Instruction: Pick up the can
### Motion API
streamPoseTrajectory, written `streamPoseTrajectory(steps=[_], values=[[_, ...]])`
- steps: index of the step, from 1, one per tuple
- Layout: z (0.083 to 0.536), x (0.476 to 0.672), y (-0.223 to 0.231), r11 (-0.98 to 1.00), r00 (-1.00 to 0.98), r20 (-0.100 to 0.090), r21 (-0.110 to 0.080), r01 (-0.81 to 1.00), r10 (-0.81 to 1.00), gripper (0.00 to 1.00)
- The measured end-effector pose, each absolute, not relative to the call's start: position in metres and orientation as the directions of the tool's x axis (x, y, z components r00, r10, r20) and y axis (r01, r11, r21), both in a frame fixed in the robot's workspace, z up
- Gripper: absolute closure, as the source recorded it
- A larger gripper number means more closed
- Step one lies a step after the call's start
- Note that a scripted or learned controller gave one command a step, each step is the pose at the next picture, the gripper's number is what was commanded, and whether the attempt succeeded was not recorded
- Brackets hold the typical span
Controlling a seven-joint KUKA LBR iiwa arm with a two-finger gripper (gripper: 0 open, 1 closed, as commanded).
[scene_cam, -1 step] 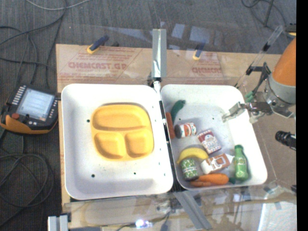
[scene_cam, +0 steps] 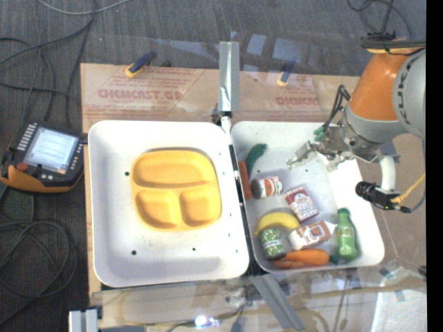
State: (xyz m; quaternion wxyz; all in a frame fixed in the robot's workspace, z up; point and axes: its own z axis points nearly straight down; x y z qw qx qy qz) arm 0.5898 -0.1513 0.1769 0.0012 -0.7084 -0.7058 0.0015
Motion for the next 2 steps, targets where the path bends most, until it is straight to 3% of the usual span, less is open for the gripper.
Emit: streamPoseTrajectory(steps=[1,2], values=[[0.096,0.589,-0.106,-0.381,0.381,-0.004,0.004,0.925,0.925,0.00],[0.090,0.559,-0.097,-0.461,0.461,0.000,0.014,0.887,0.887,0.00]])
